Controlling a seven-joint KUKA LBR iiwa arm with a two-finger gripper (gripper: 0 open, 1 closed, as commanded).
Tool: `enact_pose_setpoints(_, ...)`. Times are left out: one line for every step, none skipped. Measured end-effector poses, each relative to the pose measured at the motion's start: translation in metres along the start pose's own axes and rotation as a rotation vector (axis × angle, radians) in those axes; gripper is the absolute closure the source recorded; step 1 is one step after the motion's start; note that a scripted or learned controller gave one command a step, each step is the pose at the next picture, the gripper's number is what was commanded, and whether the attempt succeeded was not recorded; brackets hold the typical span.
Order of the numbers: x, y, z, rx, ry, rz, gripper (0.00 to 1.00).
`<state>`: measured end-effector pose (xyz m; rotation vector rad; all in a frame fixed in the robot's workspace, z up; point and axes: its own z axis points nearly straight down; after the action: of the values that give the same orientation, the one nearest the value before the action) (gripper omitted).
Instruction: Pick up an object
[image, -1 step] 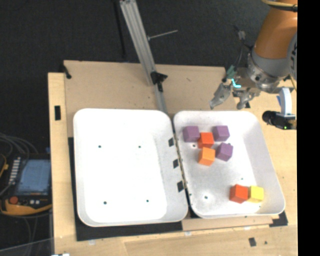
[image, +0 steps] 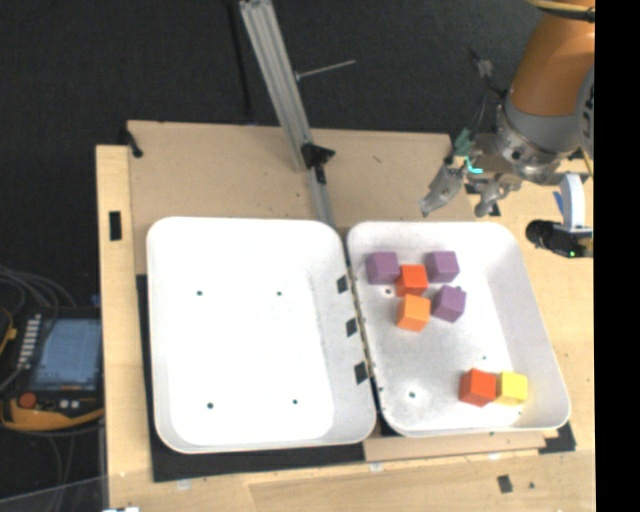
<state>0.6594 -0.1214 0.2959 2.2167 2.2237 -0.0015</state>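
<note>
Above the far edge of the right bin (image: 535, 300), the tool (image: 462, 198) hangs over bare desk (image: 400, 170), just outside the bin's rim. Its two fingers (image: 437, 194) are spread apart with nothing between them, pointing down and a little toward the left bin (image: 180, 330). The grey wrist and orange band of the arm (image: 550, 70) rise behind it, toward the far right corner.

All the blocks lie inside the right bin. Toward its far left part sits a cluster of five: a purple cube (image: 381, 267) nearest the bin's left wall, an orange-red cube (image: 412, 279) touching it, another purple cube (image: 441, 265) just beyond that, a third purple cube (image: 450, 302) slightly nearer to me, and an orange cube (image: 413, 312) just beside it. The cluster sits close together, several blocks touching or nearly so. Well apart from them, near the bin's near right corner, a red-orange cube (image: 480, 386) and a yellow cube (image: 513, 386) sit side by side, touching.

The tool is well clear of every block, nearest to the far purple ones.

Left of the right bin, the left bin lies edge to edge with it. A slanted metal rail (image: 285, 95) runs from the far side down to where the two bins meet.
</note>
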Motion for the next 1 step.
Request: enact_pose_setpoints(-0.0023,0.0045,0.0431,0.004,-0.001,0.003,0.0)
